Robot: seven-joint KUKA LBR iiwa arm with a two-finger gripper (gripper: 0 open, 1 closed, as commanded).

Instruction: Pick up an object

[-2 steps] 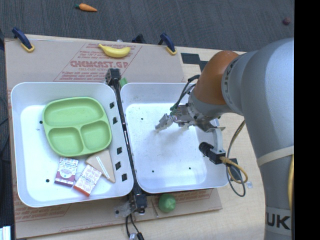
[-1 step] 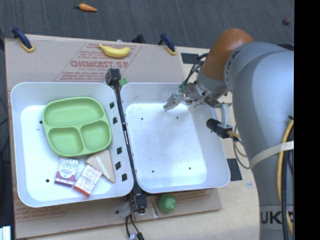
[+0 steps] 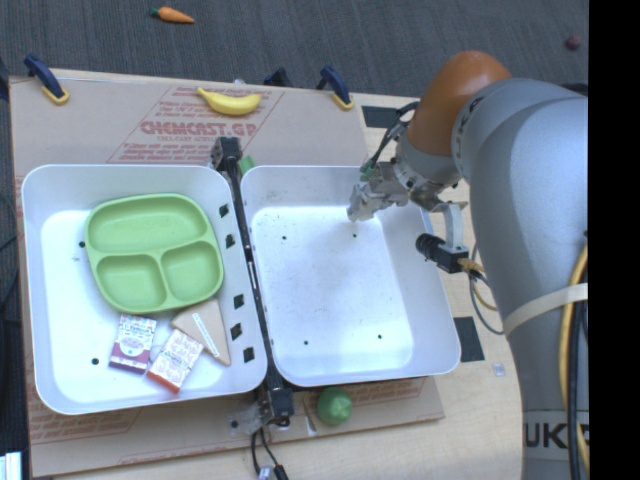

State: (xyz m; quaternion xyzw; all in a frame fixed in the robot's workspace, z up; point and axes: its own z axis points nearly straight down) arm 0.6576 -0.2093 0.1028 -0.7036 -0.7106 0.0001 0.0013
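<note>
My gripper [image 3: 361, 208] hangs over the far right part of the right bin [image 3: 340, 358], close to its back wall. Nothing shows between its fingers. In the left bin [image 3: 45, 298] lies a green divided plate [image 3: 153, 249]. In front of the plate lie two small printed packets [image 3: 133, 343] [image 3: 176, 359] and a tan wedge [image 3: 205, 333].
A toy banana [image 3: 229, 100] rests on the cardboard behind the bins. A green ball [image 3: 335, 406] sits on the bench just in front of the right bin. A carrot [image 3: 175, 14] lies on the floor far back. The grey arm [image 3: 520, 188] covers the right side.
</note>
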